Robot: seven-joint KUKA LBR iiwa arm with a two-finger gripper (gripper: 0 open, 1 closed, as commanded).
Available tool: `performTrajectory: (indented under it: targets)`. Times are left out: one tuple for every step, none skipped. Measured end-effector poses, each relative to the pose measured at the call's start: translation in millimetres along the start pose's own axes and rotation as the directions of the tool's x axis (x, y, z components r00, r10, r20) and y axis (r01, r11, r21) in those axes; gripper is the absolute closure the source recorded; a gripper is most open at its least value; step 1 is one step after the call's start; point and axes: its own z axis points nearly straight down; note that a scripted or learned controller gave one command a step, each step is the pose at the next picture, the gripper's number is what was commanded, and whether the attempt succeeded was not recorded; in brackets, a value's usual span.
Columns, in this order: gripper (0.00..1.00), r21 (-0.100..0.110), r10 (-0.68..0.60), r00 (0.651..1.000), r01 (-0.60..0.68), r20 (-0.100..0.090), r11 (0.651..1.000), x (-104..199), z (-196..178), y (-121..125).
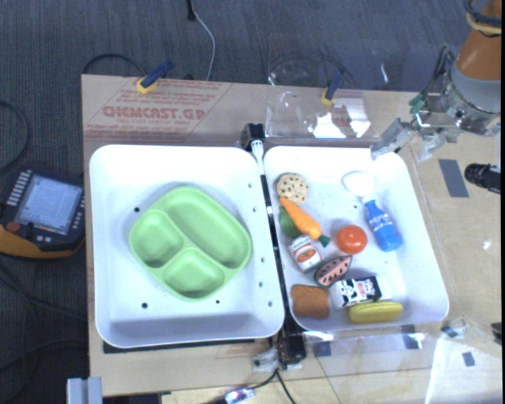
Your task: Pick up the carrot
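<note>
The carrot (301,218) is orange with a green stem end. It lies at a slant in the left part of the right bin (423,269), just below a cookie (292,188) and above a small can (305,252). My gripper (401,144) hangs over the bin's far right corner, well up and to the right of the carrot. Its fingers are spread, open, with nothing between them.
The right bin also holds a tomato (351,239), a blue bottle (380,220), a watermelon slice (332,268), a bread roll (310,300), a milk carton (356,290) and a banana (375,311). A green divided plate (189,241) sits in the left bin (109,225).
</note>
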Motion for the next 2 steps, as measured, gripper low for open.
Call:
performTrajectory:
  targets:
    - [0.0,0.017,0.115,0.993,-0.115,-0.004,0.993,31.4,93.1,-82.6]
    - [0.0,-0.009,0.315,0.949,-0.315,0.001,0.949,99.6,173.0,-104.7]
